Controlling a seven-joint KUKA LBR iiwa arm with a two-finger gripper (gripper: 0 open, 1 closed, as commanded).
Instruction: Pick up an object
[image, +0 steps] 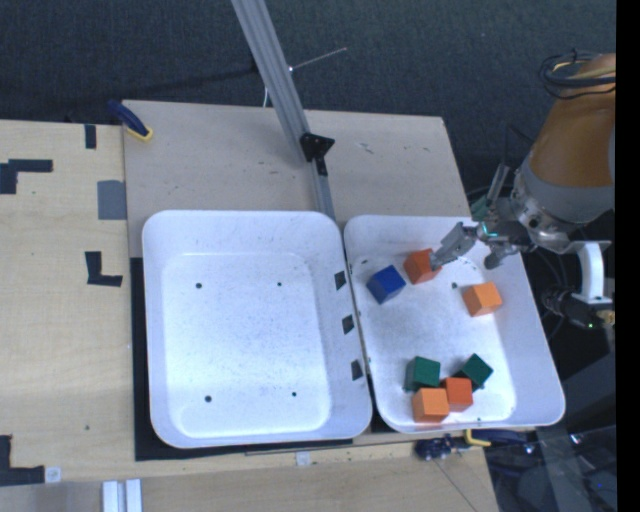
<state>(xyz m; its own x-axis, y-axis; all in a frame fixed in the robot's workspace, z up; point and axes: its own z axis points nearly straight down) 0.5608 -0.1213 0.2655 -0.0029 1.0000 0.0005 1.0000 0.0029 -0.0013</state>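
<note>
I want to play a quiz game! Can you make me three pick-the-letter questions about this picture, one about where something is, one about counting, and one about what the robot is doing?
1. Which bin holds the blocks?
A. the left white plastic bin
B. the right white plastic bin
C. both

2. How many green wooden blocks are there?
A. two
B. four
C. none

3. Where is the robot's gripper?
A. over the left bin
B. by the clump at the right bin's near edge
C. at the right bin's far side, beside an orange wooden block

Answers:
1 B: every block lies in the right white plastic bin.
2 A: one green block and another.
3 C: the gripper sits by the orange wooden block.
</note>
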